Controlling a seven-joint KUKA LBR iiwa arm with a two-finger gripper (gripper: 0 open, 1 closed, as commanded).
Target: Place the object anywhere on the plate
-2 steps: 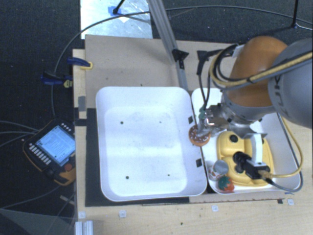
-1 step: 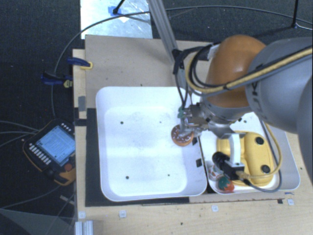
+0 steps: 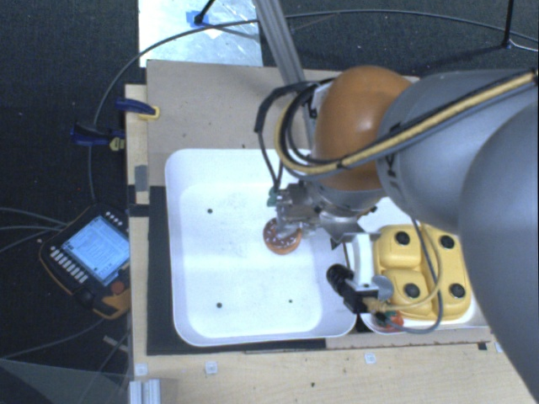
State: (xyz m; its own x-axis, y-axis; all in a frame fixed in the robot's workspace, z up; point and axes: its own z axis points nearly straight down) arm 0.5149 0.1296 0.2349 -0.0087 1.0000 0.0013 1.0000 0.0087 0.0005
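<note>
Bright even light, soft focus, faint shadows

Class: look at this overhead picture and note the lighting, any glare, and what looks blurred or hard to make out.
Camera view: even, soft light; the left bin nearly washes out to white; a mild sheen on the orange band; the arm's big grey link looks soft and blurred; the small round object under the claw is grainy.

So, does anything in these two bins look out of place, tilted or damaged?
Nothing looks spilled or broken. The small round brown object lies in the left bin, right under the gripper. The yellow block fills most of the visible part of the right bin; the arm hides the rest, so I cannot judge more there.
</note>
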